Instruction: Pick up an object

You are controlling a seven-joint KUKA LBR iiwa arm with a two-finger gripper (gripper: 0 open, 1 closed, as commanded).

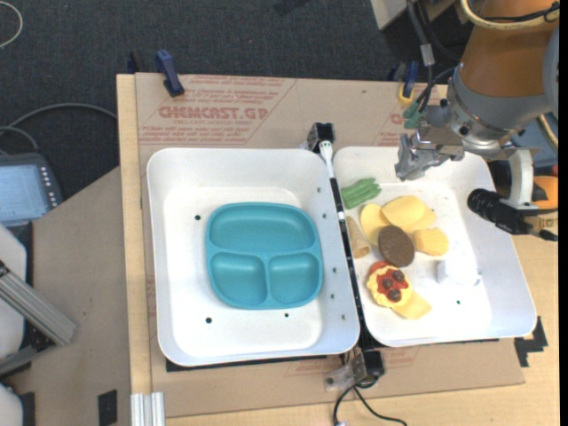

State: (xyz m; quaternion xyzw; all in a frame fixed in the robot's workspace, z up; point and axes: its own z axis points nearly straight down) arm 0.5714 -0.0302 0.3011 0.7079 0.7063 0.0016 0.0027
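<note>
Claw [414, 162] over right bin [497, 318] far edge, grip state unclear; food pile [399, 247] nearer

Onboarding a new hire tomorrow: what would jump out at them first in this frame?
Probably the teal divided plate, alone in the middle of the left bin. Next, the cluster of toy food in the right bin: yellow pieces, a brown oval, a green piece and a small pizza-like piece. Above that bin's far edge hangs the gripper on the grey arm with its orange band.
</note>
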